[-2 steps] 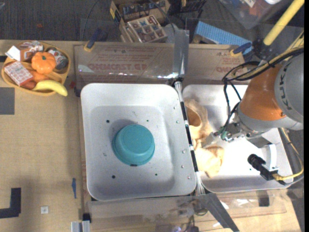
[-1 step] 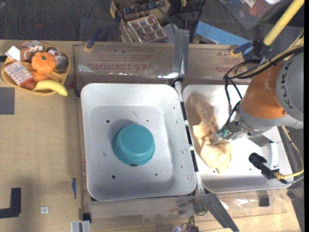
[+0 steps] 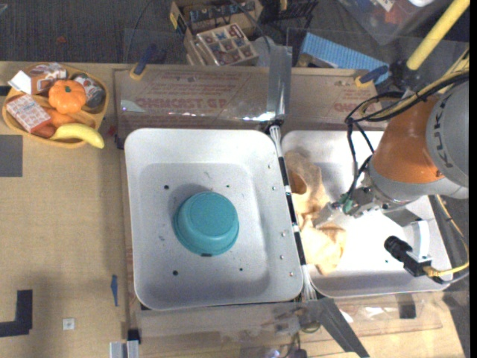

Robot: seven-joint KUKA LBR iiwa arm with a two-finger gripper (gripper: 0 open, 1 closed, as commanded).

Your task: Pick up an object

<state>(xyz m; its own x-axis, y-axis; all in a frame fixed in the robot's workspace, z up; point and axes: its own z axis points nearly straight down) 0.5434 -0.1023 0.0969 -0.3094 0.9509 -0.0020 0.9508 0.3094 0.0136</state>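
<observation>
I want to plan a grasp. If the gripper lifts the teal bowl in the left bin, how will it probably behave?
The teal bowl lies upside down, so no rim edge offers itself; fingers would likely slip on its smooth dome. It looks like rigid plastic, probably light. If pushed, it should slide rather than roll.

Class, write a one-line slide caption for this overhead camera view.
KUKA arm's gripper reaches low among tan objects in the right bin; a teal bowl sits upside down in the left bin.
</observation>
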